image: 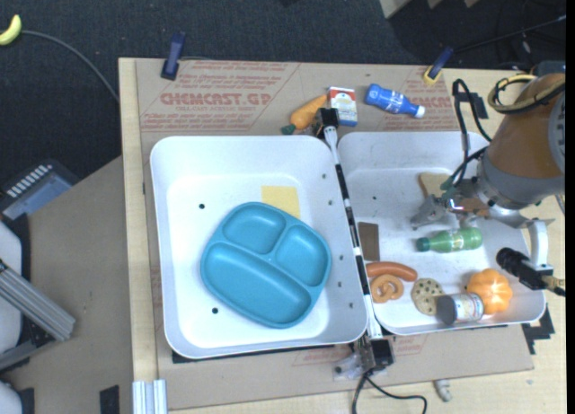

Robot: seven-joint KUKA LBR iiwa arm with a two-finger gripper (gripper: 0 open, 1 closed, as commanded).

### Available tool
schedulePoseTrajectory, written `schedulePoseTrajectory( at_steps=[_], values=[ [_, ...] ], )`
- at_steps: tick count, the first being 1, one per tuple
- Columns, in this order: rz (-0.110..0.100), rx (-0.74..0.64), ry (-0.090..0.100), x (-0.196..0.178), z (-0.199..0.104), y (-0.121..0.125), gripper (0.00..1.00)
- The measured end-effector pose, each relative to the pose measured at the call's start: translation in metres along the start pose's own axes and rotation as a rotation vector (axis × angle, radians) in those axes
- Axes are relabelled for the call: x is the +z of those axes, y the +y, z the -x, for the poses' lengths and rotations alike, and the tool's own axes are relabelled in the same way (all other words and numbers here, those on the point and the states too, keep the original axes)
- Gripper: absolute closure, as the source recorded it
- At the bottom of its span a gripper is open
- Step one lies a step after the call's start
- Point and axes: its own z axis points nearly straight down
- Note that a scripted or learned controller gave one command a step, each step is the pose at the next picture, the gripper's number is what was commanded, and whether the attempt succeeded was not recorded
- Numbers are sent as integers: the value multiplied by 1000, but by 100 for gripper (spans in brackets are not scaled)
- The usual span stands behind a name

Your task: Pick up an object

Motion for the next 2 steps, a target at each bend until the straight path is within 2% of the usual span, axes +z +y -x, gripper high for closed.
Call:
schedulePoseTrajectory(
  at_steps=[1, 2],
  values=[
    [-3, -1, 2, 17, -17, -34, 0],
    [1, -1, 0, 16, 22, 29, 0]
  ],
)
